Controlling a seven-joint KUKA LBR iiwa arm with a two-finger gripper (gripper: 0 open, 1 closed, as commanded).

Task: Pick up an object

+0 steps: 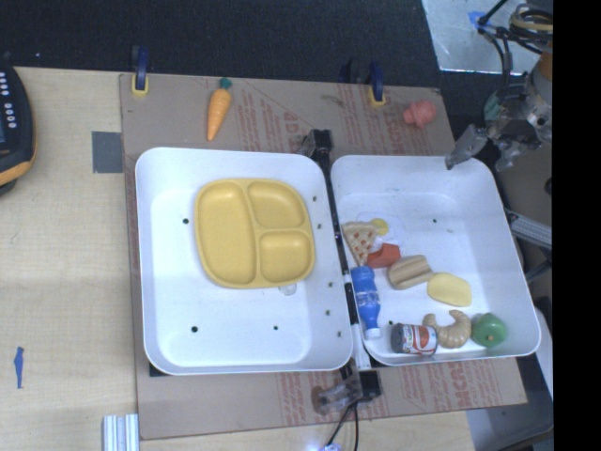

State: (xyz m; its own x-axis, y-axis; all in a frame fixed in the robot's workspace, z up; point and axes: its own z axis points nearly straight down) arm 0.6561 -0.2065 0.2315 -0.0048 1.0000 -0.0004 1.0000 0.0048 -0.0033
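Hand (pixel 481 148) sits at the top right, just past the far right corner of the right bin (pixel 488 200), above the rim. One dark finger (pixel 462 148) slants down toward the bin corner; can't tell if the fingers are apart or together. Nothing visible between them.

Right bin contents, all clustered in its near half:
- waffle slice (pixel 358 241) with a yellow piece (pixel 377 225) at its top, red piece (pixel 384 255) touching it
- blue bottle (pixel 365 298) along the left wall, cap pointing near
- bread roll (pixel 409 271) mid bin, lemon-yellow item (pixel 450 289) just right of it
- can (pixel 413 338) lying on its side at the near wall, croissant (pixel 453 328) against it, green apple (pixel 488 329) in the near right corner

Left bin (pixel 169 327) holds a yellow divided plate (pixel 254 231), three compartments.

On the surface (pixel 66 252) beyond the bins: carrot (pixel 218 109) near the left bin's far edge, pink item (pixel 420 113) near the right bin's far edge. Hand is well apart from every item in the bin.
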